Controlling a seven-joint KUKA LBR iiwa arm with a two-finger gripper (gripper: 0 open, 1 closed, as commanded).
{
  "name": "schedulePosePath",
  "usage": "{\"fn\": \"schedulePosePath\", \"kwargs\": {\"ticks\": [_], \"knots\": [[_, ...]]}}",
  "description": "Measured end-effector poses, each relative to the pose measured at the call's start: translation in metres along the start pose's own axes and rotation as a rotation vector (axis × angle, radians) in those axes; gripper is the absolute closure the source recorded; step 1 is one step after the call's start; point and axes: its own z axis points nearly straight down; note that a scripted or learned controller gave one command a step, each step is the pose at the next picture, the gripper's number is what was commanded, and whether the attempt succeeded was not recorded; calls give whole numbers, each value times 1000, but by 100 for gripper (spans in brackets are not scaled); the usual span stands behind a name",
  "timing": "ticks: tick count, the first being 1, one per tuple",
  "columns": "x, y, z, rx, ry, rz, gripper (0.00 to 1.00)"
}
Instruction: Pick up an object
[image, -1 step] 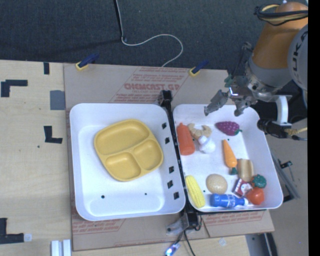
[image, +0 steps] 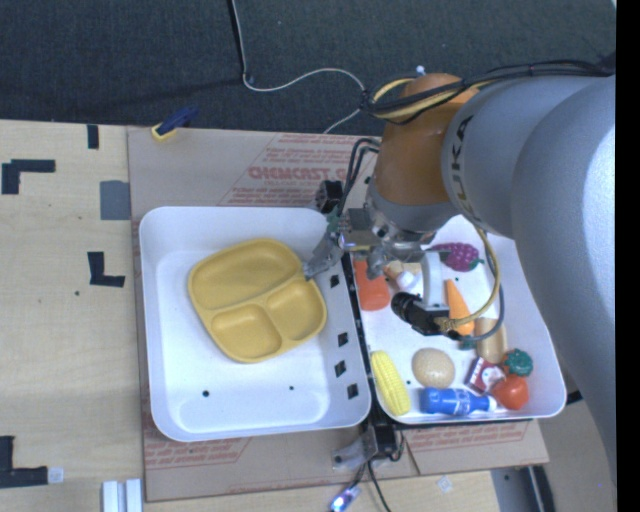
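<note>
The hand (image: 372, 262) sits low at the divider between the two bins, above an orange cup (image: 373, 292) at the near-left corner of the right bin (image: 540, 330). Whether its fingers are spread or pressed together I cannot tell; the wrist hides them, and nothing is seen pinched.

No one object is named. The candidates lie in the right bin: beyond the cup from the divider are grapes (image: 460, 256) and a carrot (image: 456, 297); toward the front edge, an egg (image: 433, 367), corn (image: 389, 382), a blue bottle (image: 450, 402) and a tomato (image: 511, 392). The left bin (image: 160, 330) carries a yellow tray (image: 257, 298).

To do the pick well, I judge the hand should centre over the cup, clear of the divider wall, close fully, then lift straight up.

The cardboard (image: 290, 165) under the bins carries red print, too blurred to read. The arm shows part of "KUKA".
</note>
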Motion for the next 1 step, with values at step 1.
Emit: {"fn": "schedulePosePath", "kwargs": {"ticks": [1], "knots": [[53,-56,-74,-13,-2,5,0]]}}
